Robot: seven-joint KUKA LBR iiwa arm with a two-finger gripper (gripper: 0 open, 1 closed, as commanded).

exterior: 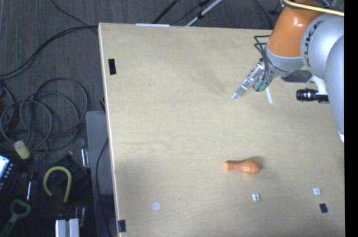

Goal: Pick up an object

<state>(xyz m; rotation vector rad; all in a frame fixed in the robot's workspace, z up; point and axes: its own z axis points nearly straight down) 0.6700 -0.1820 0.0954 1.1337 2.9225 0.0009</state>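
My two-finger gripper [246,88] hangs over the upper right part of the pale wooden bench top [168,118], tilted toward the camera's left, with nothing between its slim metal fingertips; they look close together, though at this size I cannot tell for certain how wide the gap is. The thing I am here for, a small orange object with a rounded body and a narrow neck [244,166], lies flat on the wood nearer the camera, well apart from my tool, its thin end pointing left and its bulb to the right. To do this step well, I judge I should travel over it, turn my wrist so the fingers straddle the neck or the bulb across its short axis, and come straight down, since a rounded body could roll away from an off-centre pinch. By my count there is one orange object on the bench, one arm with its orange band [293,29], and a few small dark and pale markers [255,197] near the front edge.
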